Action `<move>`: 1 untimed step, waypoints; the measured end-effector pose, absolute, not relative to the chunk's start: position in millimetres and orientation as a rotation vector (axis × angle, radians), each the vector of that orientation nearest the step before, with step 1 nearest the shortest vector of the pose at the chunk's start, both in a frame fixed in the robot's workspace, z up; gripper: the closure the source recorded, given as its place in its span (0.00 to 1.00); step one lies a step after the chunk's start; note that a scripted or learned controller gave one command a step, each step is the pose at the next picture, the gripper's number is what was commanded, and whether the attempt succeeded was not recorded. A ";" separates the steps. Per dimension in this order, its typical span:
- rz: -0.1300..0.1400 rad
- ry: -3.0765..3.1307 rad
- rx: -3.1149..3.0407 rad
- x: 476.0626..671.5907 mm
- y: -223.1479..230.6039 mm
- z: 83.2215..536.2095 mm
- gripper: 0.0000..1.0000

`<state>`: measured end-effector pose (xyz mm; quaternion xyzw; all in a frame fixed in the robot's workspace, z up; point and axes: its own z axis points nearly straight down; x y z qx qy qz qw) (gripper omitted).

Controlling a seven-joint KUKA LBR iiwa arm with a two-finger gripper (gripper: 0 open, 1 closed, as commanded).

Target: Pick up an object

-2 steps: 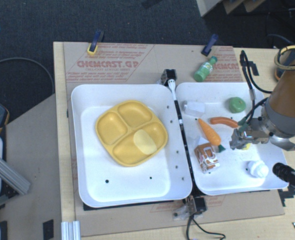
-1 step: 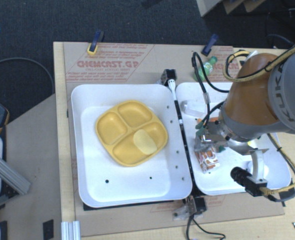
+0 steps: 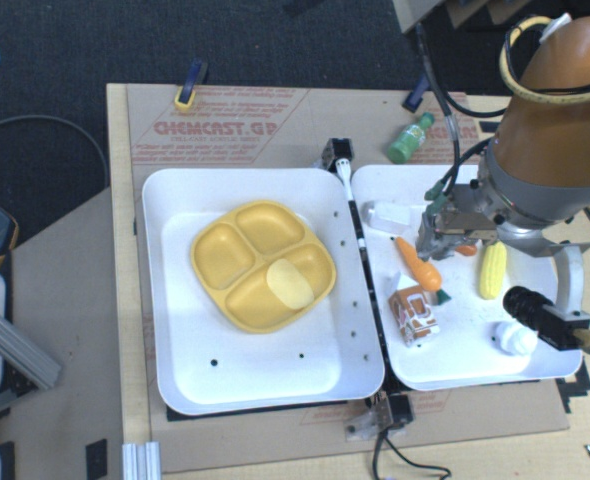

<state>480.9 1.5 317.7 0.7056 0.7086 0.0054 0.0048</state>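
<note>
Inventory: two white bins, left (image 3: pixel 165 268) and right (image 3: pixel 475 368). The left bin holds one yellow divided plate (image 3: pixel 230 268) carrying one pale yellow piece (image 3: pixel 289 286). The right bin holds one carrot (image 3: pixel 418 264), one corn cob (image 3: pixel 492 269), one brown-and-white box (image 3: pixel 415 313) and one small white object (image 3: pixel 516 341). One green bottle (image 3: pixel 409 140) lies outside the bins.

The end effector (image 3: pixel 437 240) sits just above the carrot's upper end; its opening cannot be determined.

The counter (image 3: pixel 135 168) is faced with brown printed cardboard. Dark floor (image 3: pixel 75 28) surrounds it.
</note>
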 end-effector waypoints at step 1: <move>0.020 2.227 2.206 480.4 67.0 415.4 1.00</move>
